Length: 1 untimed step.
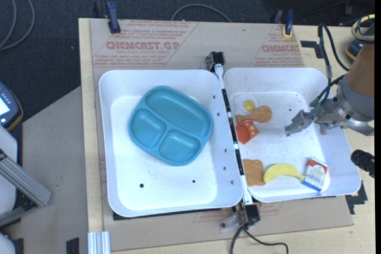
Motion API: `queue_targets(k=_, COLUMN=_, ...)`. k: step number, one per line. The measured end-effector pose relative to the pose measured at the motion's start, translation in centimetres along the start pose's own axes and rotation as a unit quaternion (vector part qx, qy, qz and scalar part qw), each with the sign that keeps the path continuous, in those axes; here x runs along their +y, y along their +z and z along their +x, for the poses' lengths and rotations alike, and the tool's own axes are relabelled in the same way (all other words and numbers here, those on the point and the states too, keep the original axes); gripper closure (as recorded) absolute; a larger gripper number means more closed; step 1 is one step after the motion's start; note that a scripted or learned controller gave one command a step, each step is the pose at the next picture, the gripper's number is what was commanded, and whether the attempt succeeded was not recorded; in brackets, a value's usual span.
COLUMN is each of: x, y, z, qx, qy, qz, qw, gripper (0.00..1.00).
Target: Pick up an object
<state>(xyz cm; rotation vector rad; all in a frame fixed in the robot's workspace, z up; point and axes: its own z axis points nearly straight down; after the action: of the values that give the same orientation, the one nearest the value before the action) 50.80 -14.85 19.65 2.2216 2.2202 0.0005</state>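
Small toy foods (pixel 280 172) in right bin (pixel 339 187)

Blue divided plate (pixel 171 124), white bins (pixel 119 187), yellow banana (pixel 283 172), red toy (pixel 247 131), red-and-white carton (pixel 315 175)

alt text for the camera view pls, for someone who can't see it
The arm's hand hangs over the right bin, which holds small toy foods: a banana, a red piece, orange pieces and a small carton. The left bin holds a blue divided plate.
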Motion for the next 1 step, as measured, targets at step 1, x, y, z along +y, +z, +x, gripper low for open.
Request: queue_targets(k=1, x=4.42, y=11.35, z=-6.57, qx=0.003, qy=-0.001, qz=-0.002, qw=1.0000, gripper=0.00)
